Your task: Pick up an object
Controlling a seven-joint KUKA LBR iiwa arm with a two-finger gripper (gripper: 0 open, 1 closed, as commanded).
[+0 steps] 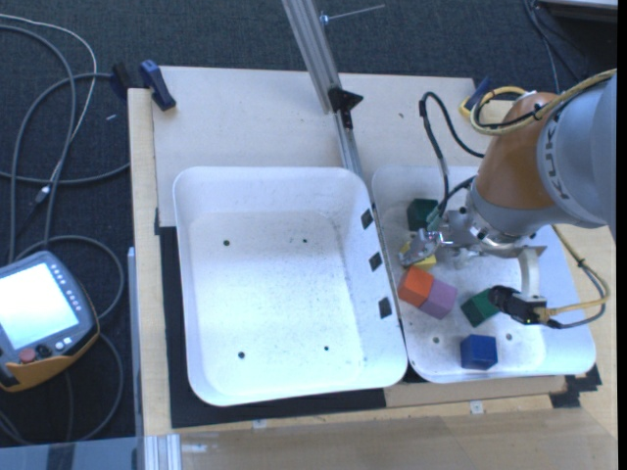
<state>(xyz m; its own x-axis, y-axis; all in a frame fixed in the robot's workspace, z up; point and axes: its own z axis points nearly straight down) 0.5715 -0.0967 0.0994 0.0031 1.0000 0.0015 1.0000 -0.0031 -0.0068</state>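
Left bin (196, 204) sits at frame centre-left. In the right bin (549, 360), the orange cube (415, 286) touches the pink cube (439, 299), both just below the gripper (423, 248); gripper closure cannot be determined. Green block (479, 307) and blue cube (478, 352) lie lower right.

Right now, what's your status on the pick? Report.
Gripper low in right bin, over yellow object. Orange block and pink block just below it, touching. Dark green block close above.
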